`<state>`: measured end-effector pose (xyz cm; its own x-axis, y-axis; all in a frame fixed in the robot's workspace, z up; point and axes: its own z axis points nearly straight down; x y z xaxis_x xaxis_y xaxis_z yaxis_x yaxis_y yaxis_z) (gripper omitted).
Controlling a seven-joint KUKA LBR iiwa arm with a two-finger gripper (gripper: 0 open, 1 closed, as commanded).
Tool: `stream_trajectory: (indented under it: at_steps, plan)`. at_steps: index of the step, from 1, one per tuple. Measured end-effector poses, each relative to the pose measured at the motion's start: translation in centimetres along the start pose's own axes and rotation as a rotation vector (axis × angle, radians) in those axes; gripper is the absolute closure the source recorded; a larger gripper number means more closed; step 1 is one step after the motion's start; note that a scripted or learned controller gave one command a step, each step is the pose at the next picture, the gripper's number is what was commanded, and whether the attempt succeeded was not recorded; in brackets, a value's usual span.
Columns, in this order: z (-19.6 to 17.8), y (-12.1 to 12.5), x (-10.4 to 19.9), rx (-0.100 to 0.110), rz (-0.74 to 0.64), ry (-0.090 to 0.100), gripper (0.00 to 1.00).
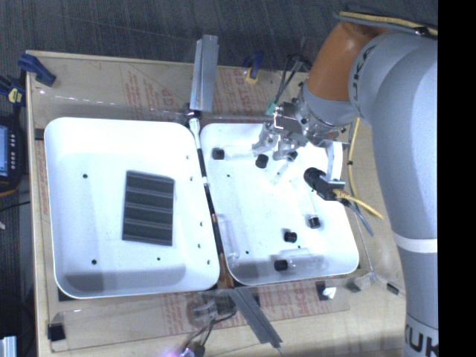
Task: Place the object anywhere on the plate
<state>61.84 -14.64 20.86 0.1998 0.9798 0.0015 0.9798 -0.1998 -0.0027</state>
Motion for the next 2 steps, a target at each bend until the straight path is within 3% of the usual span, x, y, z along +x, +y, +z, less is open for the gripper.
stream_trajectory:
  at_steps: [1,2]
  plan:
    - [-1.5,0.4,9.4,0.001,0.13,-0.001,1.0]
    - [1.8,-4.3,17.1,0.003,0.022,-0.002,1.0]
